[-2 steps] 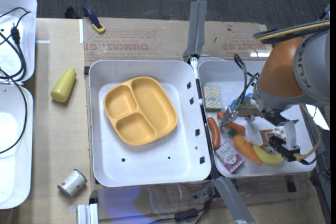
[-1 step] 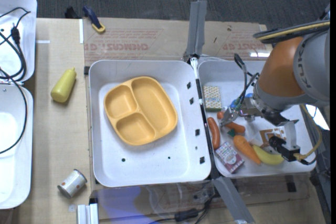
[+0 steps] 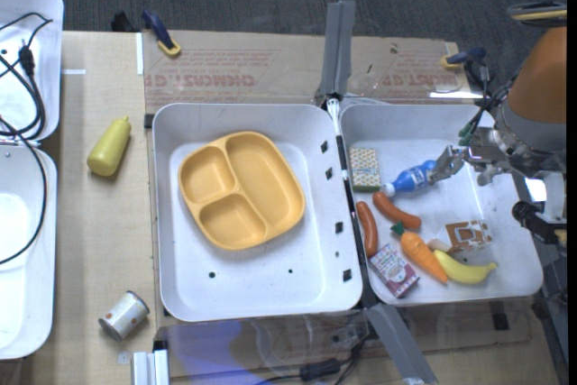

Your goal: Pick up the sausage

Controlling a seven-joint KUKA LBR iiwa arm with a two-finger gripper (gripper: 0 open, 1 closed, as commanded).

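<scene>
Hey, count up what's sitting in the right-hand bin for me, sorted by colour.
Red sausages: 2
Orange carrot: 1
Yellow banana: 1
Blue bottle: 1
Pink packet: 1
Brown-and-white packet: 1
Pale patterned box: 1
Total: 8

Left bin [image 3: 171, 221] holds a divided plate [image 3: 241, 188]. Right bin [image 3: 410, 126] holds sausages [image 3: 368, 228], carrot [image 3: 422, 256], banana [image 3: 464, 268], bottle [image 3: 410, 178]. Tool [image 3: 448, 163] sits just right of the bottle.
</scene>
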